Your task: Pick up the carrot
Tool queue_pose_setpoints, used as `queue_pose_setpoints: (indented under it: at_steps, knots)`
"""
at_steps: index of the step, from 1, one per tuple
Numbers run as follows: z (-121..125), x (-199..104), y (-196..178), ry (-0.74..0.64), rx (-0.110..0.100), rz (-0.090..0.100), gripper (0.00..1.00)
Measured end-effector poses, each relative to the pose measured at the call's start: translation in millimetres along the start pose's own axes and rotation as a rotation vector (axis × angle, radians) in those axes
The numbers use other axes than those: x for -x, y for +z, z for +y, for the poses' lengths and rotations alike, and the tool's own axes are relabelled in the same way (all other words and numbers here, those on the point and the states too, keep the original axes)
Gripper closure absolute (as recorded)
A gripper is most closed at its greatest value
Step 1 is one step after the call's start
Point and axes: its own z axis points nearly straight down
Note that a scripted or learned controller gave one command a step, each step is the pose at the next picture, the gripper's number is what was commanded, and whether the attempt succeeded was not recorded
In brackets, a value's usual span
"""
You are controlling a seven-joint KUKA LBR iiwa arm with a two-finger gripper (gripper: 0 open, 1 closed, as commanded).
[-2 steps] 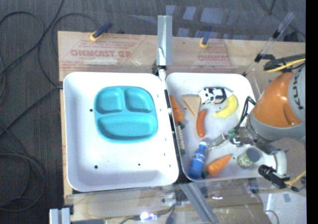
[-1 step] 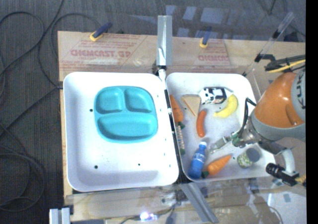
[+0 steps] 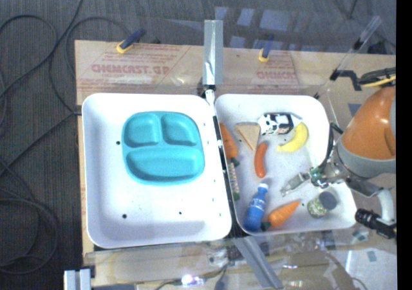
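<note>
The carrot [image 3: 284, 212] is orange and tapered. It lies near the front wall of the right bin [image 3: 322, 110], its thick end against a blue bottle [image 3: 257, 207]. My gripper [image 3: 297, 183] reaches in from the right and hangs just behind the carrot, a little toward the bin's middle. Its two thin metal fingers [image 3: 289, 186] point left, stand open and hold nothing. A second orange, carrot-like piece [image 3: 227, 142] with a green end lies along the bin's left wall.
The right bin also holds a red-orange sausage [image 3: 260, 159], a tan wedge [image 3: 248, 133], a black-and-white toy [image 3: 277, 123], a banana [image 3: 295, 138] and a round grey-green item [image 3: 320, 204]. A blue divided plate [image 3: 164, 147] sits in the left bin [image 3: 103, 205].
</note>
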Motion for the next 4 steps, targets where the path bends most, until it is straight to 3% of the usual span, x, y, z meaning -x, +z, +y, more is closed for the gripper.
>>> queue_pose_setpoints:
  at_steps: [1, 2, 3, 4]
  knots:
    - [6.0, -27.6, -35.3, -0.083, 0.000, 0.002, 0.00]
    - [7.5, -36.5, -23.4, -0.334, -0.001, 0.000, 0.00]
    - [13.4, -62.0, -54.4, -0.479, 0.001, -0.002, 0.00]
    - [14.8, -62.3, -63.3, -0.479, 0.003, -0.002, 1.00]
